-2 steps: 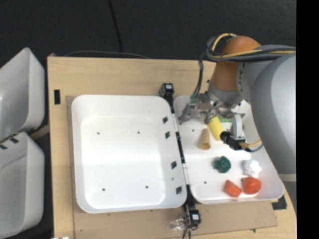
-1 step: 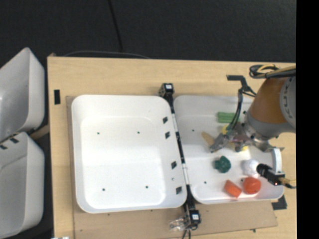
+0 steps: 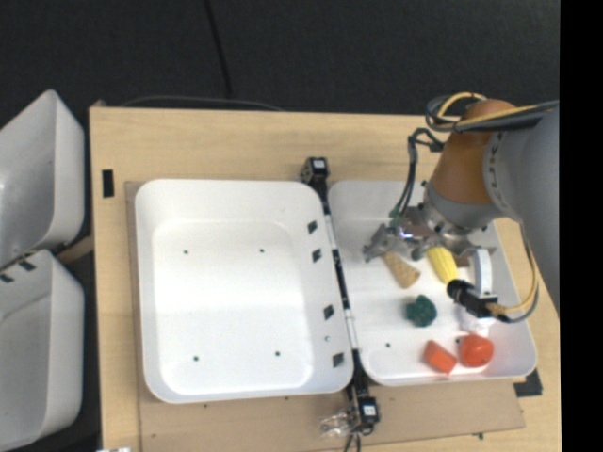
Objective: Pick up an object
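1. Left bin point(image 3: 226, 290): shallow white tray with rounded corners and a smooth, glossy floor marked by a few small dark dots.
2. Right bin point(image 3: 377, 347): matching white tray, joined to the left one along a dark clipped seam; it held every loose object.
3. Tan wedge-shaped piece point(image 3: 403, 271): matte, lying near the bin's middle, just below the gripper.
4. Yellow elongated object point(image 3: 441, 263): smooth, tilted, just beside the tan piece and partly under the arm.
5. Dark green rounded lump point(image 3: 421, 311): sat below the tan piece, apart from it.
6. Two orange-red items point(image 3: 459, 354): one blocky, one rounded, close together near the bin's front right corner.
7. Gripper point(image 3: 396, 238): metallic, low over the right bin's upper part beside the tan and yellow objects; how the fingers were set could not be told.
8. Bench point(image 3: 113, 384): pale wood-coloured board beneath both bins.
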`<state>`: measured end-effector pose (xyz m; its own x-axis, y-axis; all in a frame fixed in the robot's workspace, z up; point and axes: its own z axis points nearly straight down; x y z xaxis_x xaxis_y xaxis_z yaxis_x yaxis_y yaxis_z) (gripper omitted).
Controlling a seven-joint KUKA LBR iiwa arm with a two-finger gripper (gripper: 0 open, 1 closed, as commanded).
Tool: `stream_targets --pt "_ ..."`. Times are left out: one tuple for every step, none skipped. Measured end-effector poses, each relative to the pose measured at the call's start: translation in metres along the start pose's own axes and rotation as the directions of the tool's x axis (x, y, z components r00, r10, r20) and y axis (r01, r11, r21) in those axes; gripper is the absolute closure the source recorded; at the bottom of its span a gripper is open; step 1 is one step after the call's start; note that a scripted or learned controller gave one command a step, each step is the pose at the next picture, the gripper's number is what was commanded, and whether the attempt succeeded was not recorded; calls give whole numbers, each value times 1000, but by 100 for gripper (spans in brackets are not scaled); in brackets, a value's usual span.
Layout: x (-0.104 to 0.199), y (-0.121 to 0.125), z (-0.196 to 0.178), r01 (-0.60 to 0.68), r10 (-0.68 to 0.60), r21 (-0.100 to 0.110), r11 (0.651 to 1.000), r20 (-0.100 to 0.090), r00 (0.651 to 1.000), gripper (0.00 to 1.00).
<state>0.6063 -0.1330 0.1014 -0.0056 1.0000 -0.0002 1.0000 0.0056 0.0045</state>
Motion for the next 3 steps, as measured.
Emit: stream_targets --pt "38 -34 1 -2 2 6 1000 0 1000 0" --pt "-1 -79 0 -10 10 7 1000 2 1000 0" --pt "22 -116 0 -8 8 6 1000 0 1000 0"
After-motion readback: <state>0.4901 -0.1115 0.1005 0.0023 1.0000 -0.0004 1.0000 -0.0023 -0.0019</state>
